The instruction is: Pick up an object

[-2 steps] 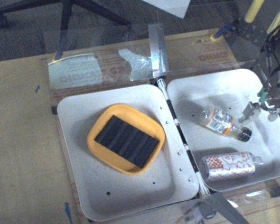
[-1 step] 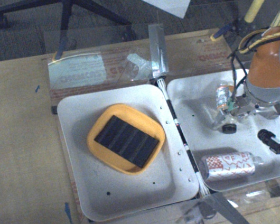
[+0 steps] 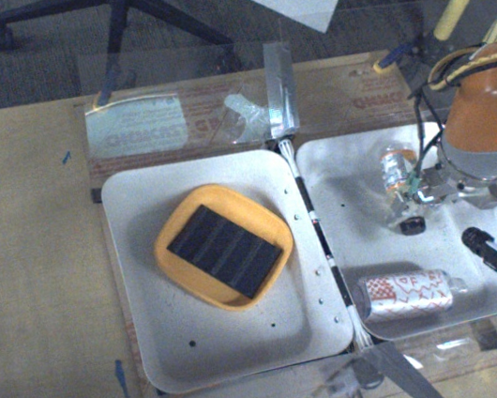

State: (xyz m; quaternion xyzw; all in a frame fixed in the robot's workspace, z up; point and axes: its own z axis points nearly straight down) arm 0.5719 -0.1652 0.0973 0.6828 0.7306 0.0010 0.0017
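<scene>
Hovering over the right white bin [image 3: 494, 293], the tool [image 3: 409, 209], its grip state impossible to tell, is hanging just above-right of the red-and-white patterned cylindrical packet [image 3: 406, 293], which is lying lengthwise left-to-right along the bin's near wall.

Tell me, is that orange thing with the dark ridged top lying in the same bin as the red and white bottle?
No, the orange thing lies in the left bin, the bottle in the right bin.
</scene>
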